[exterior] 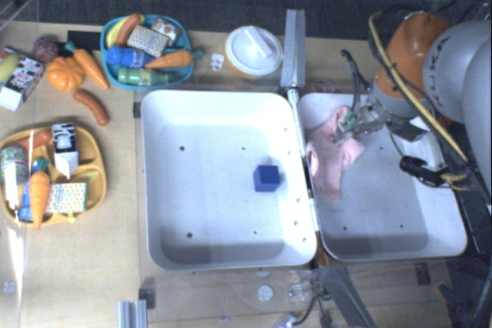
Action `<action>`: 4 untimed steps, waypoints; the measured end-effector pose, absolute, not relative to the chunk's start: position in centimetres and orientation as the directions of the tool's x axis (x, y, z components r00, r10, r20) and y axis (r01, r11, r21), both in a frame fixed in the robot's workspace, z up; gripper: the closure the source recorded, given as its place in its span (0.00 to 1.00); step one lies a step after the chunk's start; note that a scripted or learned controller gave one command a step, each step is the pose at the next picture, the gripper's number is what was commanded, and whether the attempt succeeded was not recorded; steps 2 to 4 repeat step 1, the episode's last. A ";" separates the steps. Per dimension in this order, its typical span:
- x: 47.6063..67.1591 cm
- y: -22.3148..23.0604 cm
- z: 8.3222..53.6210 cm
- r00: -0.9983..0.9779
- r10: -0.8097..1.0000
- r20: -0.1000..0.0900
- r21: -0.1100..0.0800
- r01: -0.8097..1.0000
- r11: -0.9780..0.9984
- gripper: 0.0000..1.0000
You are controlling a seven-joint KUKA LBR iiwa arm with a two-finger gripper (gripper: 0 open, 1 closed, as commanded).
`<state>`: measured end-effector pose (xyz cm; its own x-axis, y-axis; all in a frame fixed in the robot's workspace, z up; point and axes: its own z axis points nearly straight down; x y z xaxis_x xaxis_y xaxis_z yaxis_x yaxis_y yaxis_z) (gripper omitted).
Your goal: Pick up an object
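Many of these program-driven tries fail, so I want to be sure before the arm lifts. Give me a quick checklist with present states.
1. Hand over the right bin: ok.
2. Hand at the pink cloth, at its upper edge: ok.
3. Cloth seen between the hand's two sides: cannot tell, too small and blurred.
4. Cloth wholly inside the right bin: not ok, its left side lies against the wall between the bins.
5. Blue cube away from the lift, alone in the left bin: ok.
6. Cables off the cloth: ok.
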<state>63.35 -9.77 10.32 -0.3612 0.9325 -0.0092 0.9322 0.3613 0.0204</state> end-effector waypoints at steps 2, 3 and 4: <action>67.0 -3.4 18.6 -0.283 0.959 -0.002 0.006 0.959 0.283 1.00; 67.0 -3.4 18.6 -0.283 0.959 -0.002 0.006 0.959 0.283 1.00; 67.0 -3.4 18.6 -0.283 0.959 -0.002 0.006 0.959 0.283 1.00</action>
